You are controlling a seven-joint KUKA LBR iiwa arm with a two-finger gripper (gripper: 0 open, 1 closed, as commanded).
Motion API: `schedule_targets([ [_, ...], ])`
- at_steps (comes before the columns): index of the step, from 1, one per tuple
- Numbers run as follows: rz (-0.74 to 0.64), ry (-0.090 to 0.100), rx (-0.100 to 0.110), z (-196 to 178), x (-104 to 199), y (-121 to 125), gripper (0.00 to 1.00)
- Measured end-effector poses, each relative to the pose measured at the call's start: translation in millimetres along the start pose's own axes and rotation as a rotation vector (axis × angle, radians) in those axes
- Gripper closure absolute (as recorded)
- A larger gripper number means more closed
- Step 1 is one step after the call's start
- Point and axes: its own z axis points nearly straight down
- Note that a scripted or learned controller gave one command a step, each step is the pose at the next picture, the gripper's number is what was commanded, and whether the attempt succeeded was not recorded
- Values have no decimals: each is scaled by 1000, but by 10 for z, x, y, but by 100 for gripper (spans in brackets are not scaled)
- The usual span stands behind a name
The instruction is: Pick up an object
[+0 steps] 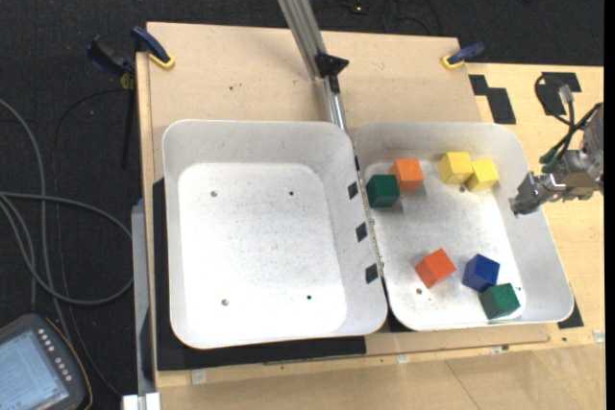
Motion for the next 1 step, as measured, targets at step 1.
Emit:
schedule_targets([
  [1, -4, 5, 7, 135, 514, -15, 100],
])
